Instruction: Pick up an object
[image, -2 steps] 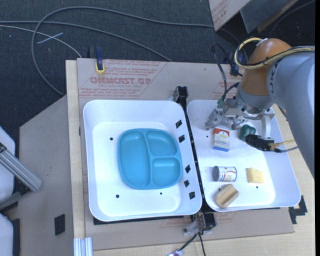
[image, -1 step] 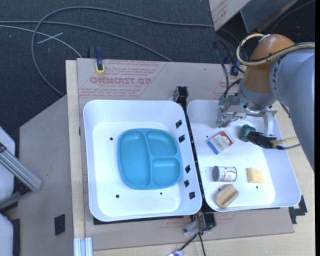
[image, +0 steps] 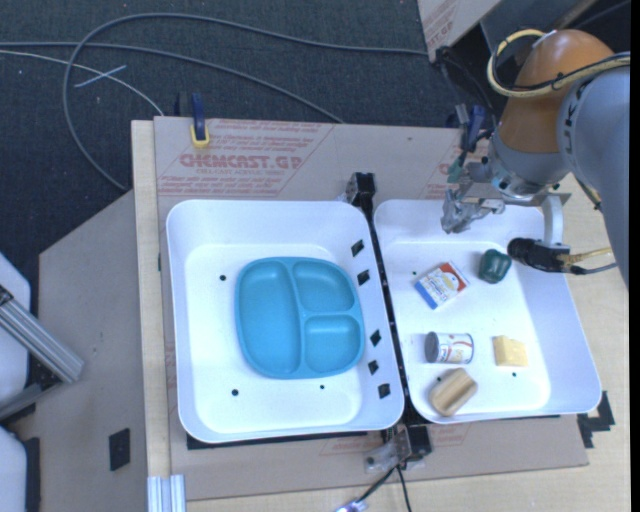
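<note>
Currently the two-finger metal gripper (image: 462, 215) hovers over the far edge of the right white bin (image: 570, 330), carrying nothing; how its claw stands cannot be told. Nearest candidate: the small red, white and blue carton (image: 440, 284), lying flat just below. Align squarely above it before descending, avoiding the dark green rounded object (image: 493, 266) beside it.

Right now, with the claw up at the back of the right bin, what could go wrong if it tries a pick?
1. The claw hovers over bare floor near the right bin's back wall; closing there probably grabs nothing.
2. The small can lies on its side and may roll away.
</note>
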